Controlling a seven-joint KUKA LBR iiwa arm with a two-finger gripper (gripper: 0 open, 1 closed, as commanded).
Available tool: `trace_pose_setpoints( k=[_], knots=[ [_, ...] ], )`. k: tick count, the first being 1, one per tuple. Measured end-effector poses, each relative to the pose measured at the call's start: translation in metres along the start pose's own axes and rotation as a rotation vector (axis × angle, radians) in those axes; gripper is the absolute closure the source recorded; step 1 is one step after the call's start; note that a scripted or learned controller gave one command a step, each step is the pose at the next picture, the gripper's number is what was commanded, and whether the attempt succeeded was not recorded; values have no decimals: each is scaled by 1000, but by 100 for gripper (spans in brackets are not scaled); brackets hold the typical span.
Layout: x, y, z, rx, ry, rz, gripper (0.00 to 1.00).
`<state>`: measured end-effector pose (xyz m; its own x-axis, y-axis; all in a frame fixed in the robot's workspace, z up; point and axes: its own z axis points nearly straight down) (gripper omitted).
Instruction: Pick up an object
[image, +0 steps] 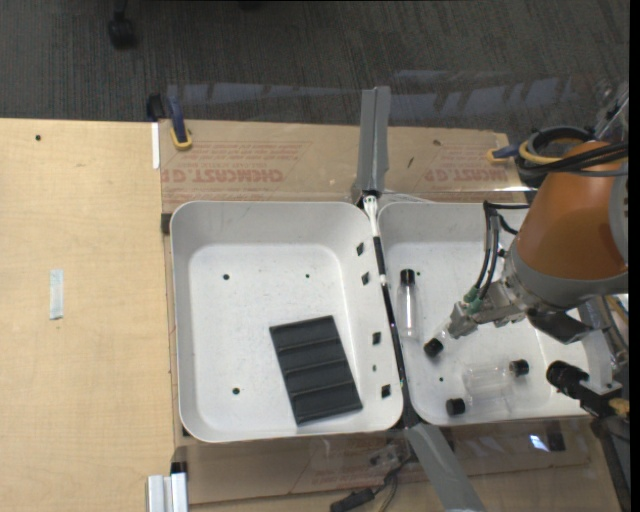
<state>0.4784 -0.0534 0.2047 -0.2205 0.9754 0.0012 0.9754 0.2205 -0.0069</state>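
I have the pincer (462, 322) low over the right-hand shallow white bin (440, 222), roughly mid-bin, with the arm's orange-banded wrist (570, 225) crowding in from the bin's right edge. From this slanted view I cannot tell how the pincer is set, and I see nothing held in it.

The nearest candidate, as I judge it, is the clear plastic tube with a black cap (408, 298). It lies just toward the divider side of the pincer, close to the bin's left wall, with its long axis running from the far edge toward the near edge, cap at the far end. To take it I would want to close across that axis, so a short shift toward the divider is what the move turns on.

A small black cap-like piece (433, 347) sits just nearer than the pincer tip. A second clear vial (492, 377) lies toward the near right corner. The ribbed black rectangular block (315, 369) lies well apart, in the left bin (200, 300).
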Motion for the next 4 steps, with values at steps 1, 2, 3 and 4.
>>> trace_pose_setpoints(
  k=[1,2,3,4],
  knots=[
    [40,51,-8,0,-2,-15,100],
    [20,102,4,1,-2,-52,100],
    [-34,128,-130,-1,-3,-173,100],
    [-24,180,-49,0,-2,-246,100]
  ],
)
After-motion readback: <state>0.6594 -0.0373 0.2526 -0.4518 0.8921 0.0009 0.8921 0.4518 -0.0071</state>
